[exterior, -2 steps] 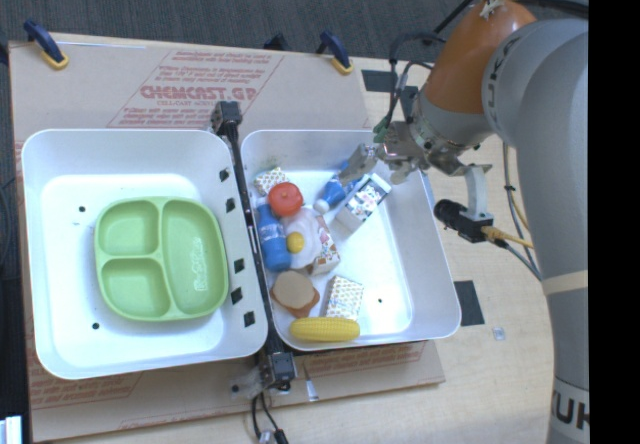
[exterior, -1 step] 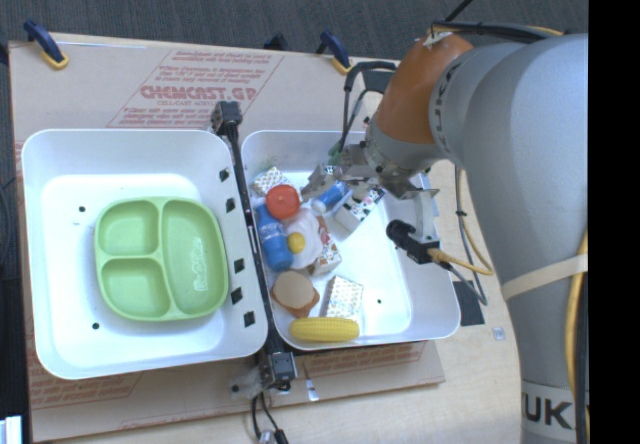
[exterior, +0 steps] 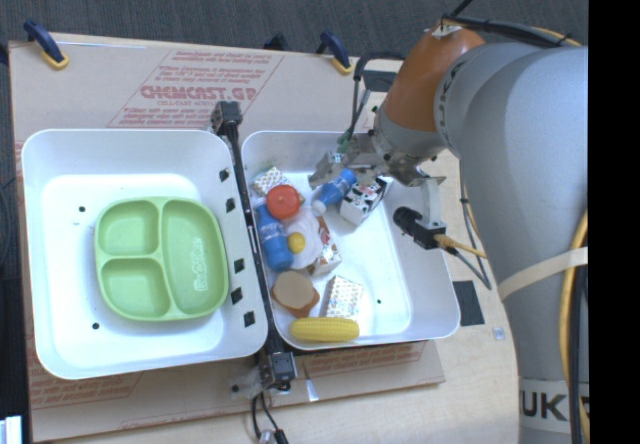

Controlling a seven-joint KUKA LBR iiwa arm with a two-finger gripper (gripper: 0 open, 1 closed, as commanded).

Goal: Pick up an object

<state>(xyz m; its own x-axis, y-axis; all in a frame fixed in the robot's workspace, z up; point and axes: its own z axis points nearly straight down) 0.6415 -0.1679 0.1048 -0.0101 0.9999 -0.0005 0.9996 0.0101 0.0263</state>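
Arm (exterior: 500,122): grey with an orange band, reaching in from 3 o'clock, its wrist over the upper part of the right bin.
Bench board (exterior: 200,92): brown with red print, under both bins, blue clamps at its 12 o'clock edge.
Left bin (exterior: 40,232): white and shallow, at 9 o'clock.
Green plate (exterior: 160,257): three compartments, lying flat in the middle of the left bin.
Right bin (exterior: 420,282): white and shallow, just beside the left bin, with a heap of small things along its 9 o'clock side.
Gripper (exterior: 345,172): low at the 12 o'clock end of the right bin, down among the small things; whether it is wide, narrow or holding something I cannot tell.
Blue bottle (exterior: 270,237): lies along the bin's 9 o'clock wall, beside the red ball.
Yellow corn cob (exterior: 323,330): lies crosswise at the bin's 6 o'clock edge.
Brown round piece (exterior: 294,292): just at 12 o'clock of the corn.
Red ball (exterior: 284,200): near the bin's 11 o'clock corner.
Small blue and white item (exterior: 333,189): touching or just under the gripper.
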